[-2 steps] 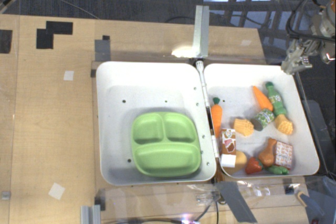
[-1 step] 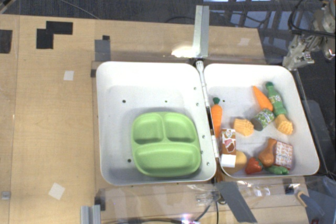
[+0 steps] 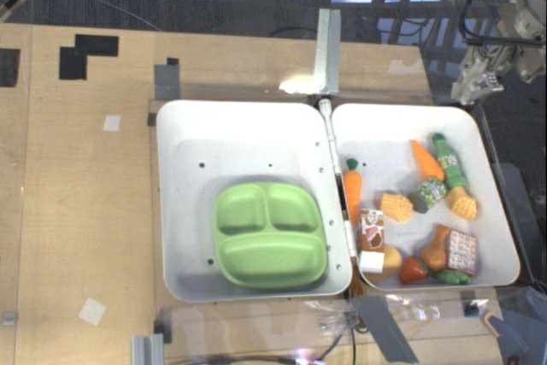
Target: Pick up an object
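- The carrot (image 3: pixel 352 186) lies in the right bin (image 3: pixel 487 158), just beside the wall it shares with the left bin (image 3: pixel 184 184); its long axis runs up-down in the view, green top toward the far rim.
- The gripper (image 3: pixel 477 83) hangs above the right bin's far right corner, well apart from the carrot; I cannot tell its claw state.
- Bare floor lies in the bin's far half, beyond the carrot.
- A green tray (image 3: pixel 270 233) sits in the left bin.

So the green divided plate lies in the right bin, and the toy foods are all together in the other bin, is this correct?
Not quite. The camera view shows the green divided plate in the left bin, not the right one. The toy foods are indeed together in the other bin, the right bin.
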